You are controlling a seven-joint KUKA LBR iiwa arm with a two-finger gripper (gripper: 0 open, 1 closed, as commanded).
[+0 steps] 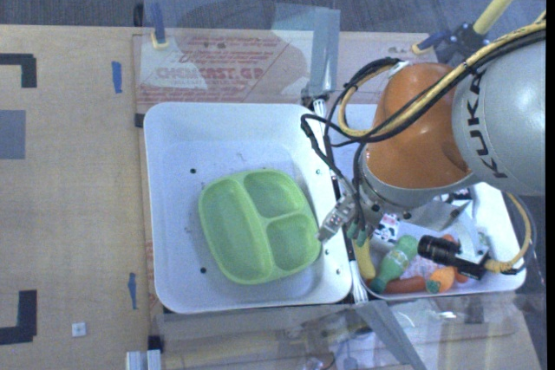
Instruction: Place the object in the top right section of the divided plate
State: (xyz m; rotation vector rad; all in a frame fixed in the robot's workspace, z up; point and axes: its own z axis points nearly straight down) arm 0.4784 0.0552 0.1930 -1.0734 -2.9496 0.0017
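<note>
Gripper point(338, 219) hangs low over the wall where the two bins meet, just beside the right edge of the green plate point(232, 231). Whether it is open or closed I cannot tell, and I can make out nothing gripped in it.

The plate lies turned askew in the left bin point(173, 152), all its sections bare, with the top right section point(276, 193) close to the tool. The things that might be meant lie in the right bin point(496, 202), beneath the wrist: a yellow piece point(365, 260), a green bottle point(399, 257) and an orange piece point(414, 283), packed close together. Which one is to be moved I cannot tell.

That crowding looks like the main risk, since a grab there may catch two things or pinch one by its edge and lose it. A low carry could also knock the load against the wall between the bins. Because the plate sits askew, a release near a ridge may let the thing roll into the neighbouring section, and a touch could push the loose plate.

The arm point(512, 117) reaches in from the right, its orange band point(416, 134) above the right bin and its wrist pointing down and leftward.
</note>
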